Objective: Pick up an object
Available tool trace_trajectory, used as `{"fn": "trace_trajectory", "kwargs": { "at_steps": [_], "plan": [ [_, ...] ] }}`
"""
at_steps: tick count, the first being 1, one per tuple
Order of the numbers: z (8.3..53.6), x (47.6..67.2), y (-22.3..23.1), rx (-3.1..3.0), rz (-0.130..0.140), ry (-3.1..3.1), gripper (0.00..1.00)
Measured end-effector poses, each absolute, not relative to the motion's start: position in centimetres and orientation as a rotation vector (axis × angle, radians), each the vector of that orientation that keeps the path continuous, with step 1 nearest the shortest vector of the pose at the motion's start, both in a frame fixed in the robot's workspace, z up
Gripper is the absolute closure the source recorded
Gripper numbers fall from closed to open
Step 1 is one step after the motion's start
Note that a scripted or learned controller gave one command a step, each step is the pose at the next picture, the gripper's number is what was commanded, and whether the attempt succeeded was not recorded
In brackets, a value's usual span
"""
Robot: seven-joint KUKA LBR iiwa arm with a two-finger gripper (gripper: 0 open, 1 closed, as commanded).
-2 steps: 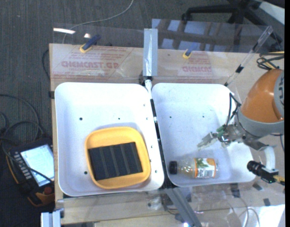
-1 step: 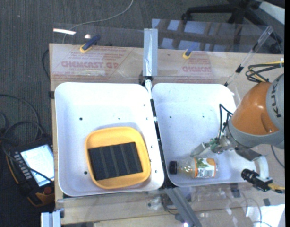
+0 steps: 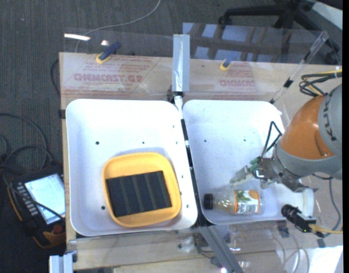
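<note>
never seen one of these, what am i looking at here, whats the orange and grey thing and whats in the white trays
This is one picture from a camera fixed above a workbench, looking down at a slant. The orange and grey thing on the right is a robot arm reaching in over the bench. At its end is a gripper, the part meant for grasping; it sits low over the right tray, just above a bottle, but the picture is too cluttered there to tell how it is set, and nothing can be seen held in it.

The two white trays are shallow bins side by side. The left bin holds a yellow tray-like object with a dark ribbed insert. The right bin holds a small clear bottle lying on its side, with a black cap and an orange label, near the front edge.
</note>
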State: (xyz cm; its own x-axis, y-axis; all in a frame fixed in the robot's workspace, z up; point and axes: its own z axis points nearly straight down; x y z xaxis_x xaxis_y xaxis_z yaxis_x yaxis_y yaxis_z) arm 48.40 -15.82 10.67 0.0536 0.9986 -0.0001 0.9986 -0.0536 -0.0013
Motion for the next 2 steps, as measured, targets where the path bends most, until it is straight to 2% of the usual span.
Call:
{"fn": "trace_trajectory", "kwargs": {
  "at_steps": [1,2],
  "plan": [
    [10.66,48.36,-18.57,-2.303,0.002,-2.135,0.0],
    [11.47,48.42,-18.43,-2.299,0.003,-2.137,1.0]
  ]
}}
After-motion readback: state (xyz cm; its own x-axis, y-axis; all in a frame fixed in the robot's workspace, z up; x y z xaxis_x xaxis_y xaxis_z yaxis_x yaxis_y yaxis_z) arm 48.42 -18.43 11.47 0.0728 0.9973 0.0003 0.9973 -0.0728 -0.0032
